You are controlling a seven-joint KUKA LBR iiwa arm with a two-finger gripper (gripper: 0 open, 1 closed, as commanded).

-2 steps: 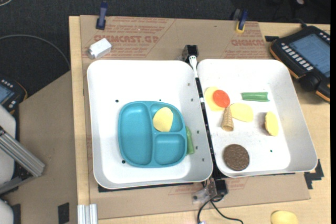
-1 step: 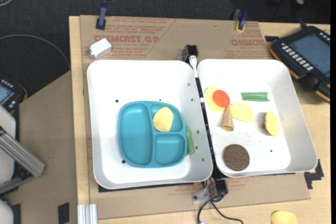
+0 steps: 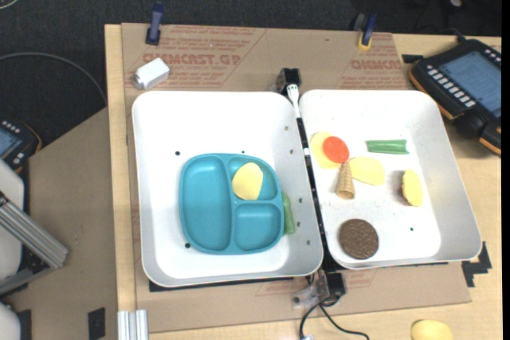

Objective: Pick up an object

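Pre-approach step, nothing picked yet. Jaws' state: cannot tell. Candidate: brown round cookie-like disc [image 3: 358, 238], flat in a shallow white plastic bin [image 3: 430, 123], apart from a tan cone [image 3: 345, 181]. Next: descend over 1 item, close.

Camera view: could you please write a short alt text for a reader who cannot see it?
Two shallow white bins sit side by side: the left bin holds a blue divided plastic tray with a yellow toy piece in one compartment. The right bin holds small toy foods, including a brown round cookie and a green stick.
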